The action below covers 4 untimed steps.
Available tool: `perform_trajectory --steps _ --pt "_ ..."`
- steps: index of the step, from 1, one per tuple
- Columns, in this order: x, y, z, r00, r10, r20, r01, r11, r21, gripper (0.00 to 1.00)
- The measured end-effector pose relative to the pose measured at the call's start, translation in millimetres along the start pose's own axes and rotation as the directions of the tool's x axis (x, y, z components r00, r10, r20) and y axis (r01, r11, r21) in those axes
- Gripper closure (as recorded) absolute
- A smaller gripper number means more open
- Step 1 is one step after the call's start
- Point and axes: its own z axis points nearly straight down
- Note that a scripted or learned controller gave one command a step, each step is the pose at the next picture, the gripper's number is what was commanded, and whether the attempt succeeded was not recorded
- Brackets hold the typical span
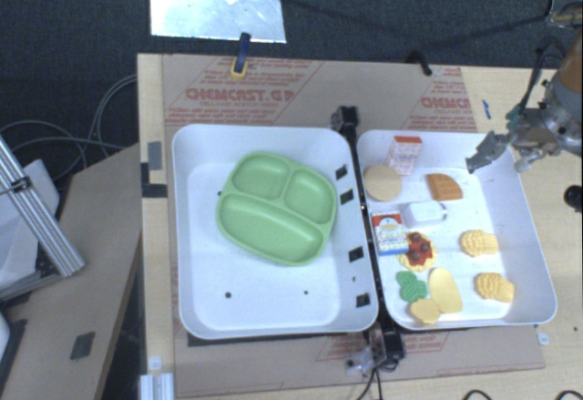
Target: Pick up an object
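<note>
Right bin point(537, 284) packed with small toy food, probably hollow moulded plastic: light, stiff, smooth, a bit slippery. No fragility concern.

Candidates, far to near:
- small carton point(404, 153), red and white, far end of bin; boxy, flat faces, easy pinch across narrow sides.
- tan disc point(383, 182), just left of centre; round, low profile, likely to skate out of a pinch.
- orange-brown slice point(444, 187), right of disc; flat, thin edges.
- white block point(425, 212), mid bin; squared sides, looks like best grip target.
- red-and-white packet point(390, 232), against left wall; flat, wall blocks one finger.
- pizza-like piece point(419, 251), red topping, touching packet.
- two corn pieces point(479, 243) and point(493, 286), right side; knobbly, rounded, texture helps friction, clear space around each.
- green leafy piece point(411, 284) and pale yellow piece point(443, 290), near end, touching; cluttered.

Left bin point(196, 298) holds green divided plate point(277, 207): larger, rigid, shallow rim, poor fit for two-finger pinch.

Gripper point(498, 152) hovering over far right edge of right bin, fingers spread apart, nothing between them. Nearest targets: orange-brown slice, carton.
</note>
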Motion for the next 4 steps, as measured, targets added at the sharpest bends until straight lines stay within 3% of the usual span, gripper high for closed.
perform_trajectory --steps 1,2,4 --pt "1 2 -7 1.000 -0.003 0.002 0.003 1.000 -0.012 0.00" --pt "0 4 34 1.000 -0.002 0.003 0.002 1.000 -0.010 0.00" --pt "4 16 155 1.000 -0.005 0.001 0.005 1.000 -0.007 0.00"
